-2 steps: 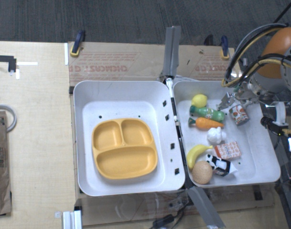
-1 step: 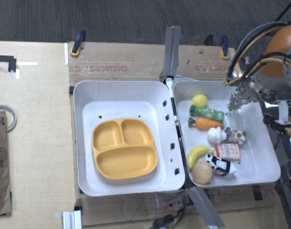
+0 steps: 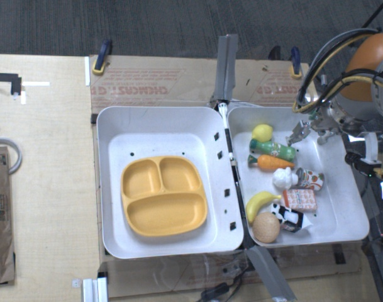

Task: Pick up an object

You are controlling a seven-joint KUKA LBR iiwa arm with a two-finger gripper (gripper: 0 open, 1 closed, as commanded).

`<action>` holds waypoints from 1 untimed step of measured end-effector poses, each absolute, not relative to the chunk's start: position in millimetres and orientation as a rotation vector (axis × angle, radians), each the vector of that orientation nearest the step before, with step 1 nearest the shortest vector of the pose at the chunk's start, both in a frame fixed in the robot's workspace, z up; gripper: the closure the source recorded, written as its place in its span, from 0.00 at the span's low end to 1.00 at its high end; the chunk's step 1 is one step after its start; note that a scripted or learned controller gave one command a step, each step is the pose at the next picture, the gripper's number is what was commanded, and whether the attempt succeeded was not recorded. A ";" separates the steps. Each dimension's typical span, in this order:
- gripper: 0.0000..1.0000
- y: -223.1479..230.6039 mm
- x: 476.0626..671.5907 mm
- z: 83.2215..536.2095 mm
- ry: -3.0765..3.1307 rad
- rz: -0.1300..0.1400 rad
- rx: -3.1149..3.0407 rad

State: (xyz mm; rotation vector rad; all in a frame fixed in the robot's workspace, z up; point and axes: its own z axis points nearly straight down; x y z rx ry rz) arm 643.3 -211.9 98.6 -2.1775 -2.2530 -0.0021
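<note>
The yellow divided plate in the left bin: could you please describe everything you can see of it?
The plate is mustard yellow with a matte, plastic look, a rounded square with three compartments: two small ones at the far side and one long one nearer the camera. It lies flat and slightly rotated on the floor of the left bin, with nothing in it and nothing else touching it.

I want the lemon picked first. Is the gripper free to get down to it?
Probably yes: the gripper hangs just right of the lemon, whose top is uncovered; only the green bottle crowds its near side.
</note>
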 end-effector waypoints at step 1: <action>0.00 -117.2 622.0 149.3 -2.249 0.004 -2.191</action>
